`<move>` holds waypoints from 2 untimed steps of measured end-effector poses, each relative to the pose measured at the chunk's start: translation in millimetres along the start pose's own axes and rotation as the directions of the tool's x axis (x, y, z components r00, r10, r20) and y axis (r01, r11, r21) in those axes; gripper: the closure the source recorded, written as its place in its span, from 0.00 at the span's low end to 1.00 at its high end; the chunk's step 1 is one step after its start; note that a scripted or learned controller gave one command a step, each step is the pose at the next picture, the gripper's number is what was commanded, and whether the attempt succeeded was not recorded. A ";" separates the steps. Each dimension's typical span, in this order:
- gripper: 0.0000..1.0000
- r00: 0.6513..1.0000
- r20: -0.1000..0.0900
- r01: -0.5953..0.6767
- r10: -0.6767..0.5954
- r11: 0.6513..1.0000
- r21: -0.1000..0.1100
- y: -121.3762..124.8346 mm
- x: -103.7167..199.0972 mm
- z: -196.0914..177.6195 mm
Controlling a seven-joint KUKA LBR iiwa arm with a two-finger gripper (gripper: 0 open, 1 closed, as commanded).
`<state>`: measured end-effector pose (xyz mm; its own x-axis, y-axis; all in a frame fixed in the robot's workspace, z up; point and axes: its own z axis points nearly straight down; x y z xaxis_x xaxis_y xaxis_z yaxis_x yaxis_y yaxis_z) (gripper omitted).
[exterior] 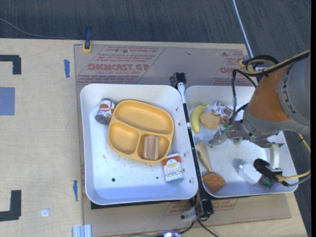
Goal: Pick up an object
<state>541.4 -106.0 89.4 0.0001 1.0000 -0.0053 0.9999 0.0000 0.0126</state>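
Sitting nearest in the right white bin (289, 184) is a round brown cookie (214, 181), with a small white block (248, 173) beside it. Above them the gripper (223, 135) hangs over the bin floor, fingers spread apart, holding nothing. Farther back lies a yellow banana (196, 117). The left white bin (94, 181) holds a yellow divided plastic plate (140, 130).

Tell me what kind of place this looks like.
Probably a robotics lab test bench, not a kitchen: a grey-and-orange robot arm reaches over two white bins, which hold toy food like a banana and a yellow divided plate, on a bare board with tape marks.
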 end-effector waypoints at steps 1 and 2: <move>0.00 1.000 0.001 0.001 -0.001 1.000 -0.005 -31.5 10.4 -0.7; 0.00 1.000 0.001 0.001 -0.001 1.000 -0.007 -50.5 11.1 -1.0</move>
<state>490.9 -94.9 89.7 -0.0008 1.0000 -0.0063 0.9998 0.0009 0.0201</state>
